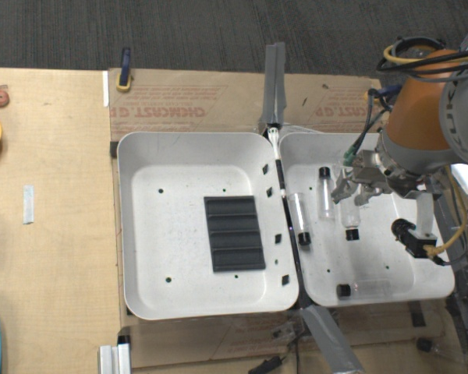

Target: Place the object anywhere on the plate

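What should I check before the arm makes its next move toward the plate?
1. Gripper over the right bin: ok.
2. Something held between the fingers: cannot tell.
3. Clear tubes with black caps lying in the right bin: ok.
4. Dark ridged plate lying flat in the left bin: ok.
5. Plate top free to receive an object: ok.
6. Tube sits close to the divider between bins: not ok, awkward to grasp.
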`<state>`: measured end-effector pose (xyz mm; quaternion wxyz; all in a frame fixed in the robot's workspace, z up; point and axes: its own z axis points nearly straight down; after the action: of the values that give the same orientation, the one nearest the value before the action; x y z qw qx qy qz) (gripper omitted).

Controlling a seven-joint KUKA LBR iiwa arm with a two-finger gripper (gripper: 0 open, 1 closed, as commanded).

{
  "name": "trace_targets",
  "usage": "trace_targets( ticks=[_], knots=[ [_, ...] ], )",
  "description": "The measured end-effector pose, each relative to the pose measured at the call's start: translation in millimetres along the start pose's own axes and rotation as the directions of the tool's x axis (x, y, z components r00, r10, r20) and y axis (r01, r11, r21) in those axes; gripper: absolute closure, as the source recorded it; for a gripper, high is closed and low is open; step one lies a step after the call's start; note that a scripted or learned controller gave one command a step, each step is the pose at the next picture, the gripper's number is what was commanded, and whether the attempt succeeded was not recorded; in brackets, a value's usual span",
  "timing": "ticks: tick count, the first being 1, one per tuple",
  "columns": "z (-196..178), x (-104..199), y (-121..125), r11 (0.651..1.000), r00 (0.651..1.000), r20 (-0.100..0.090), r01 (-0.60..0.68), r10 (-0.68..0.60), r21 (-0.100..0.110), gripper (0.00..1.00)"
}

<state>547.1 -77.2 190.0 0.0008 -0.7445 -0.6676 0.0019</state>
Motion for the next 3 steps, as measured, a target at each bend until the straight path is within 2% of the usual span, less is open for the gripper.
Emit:
trace_targets(
  ticks=[1,2,3],
  knots=[
    [-56.2,73.1,4.1,1.0,1.0,0.001,-0.008,0.008,0.0,1.0],
    [-20.3,116.2,-67.4,0.998,0.998,0.001,0.056,-0.056,0.002,1.0],
    [-9.2,192.8,-87.0,1.0,1.0,0.002,-0.021,0.021,0.002,1.0]
  ],
)
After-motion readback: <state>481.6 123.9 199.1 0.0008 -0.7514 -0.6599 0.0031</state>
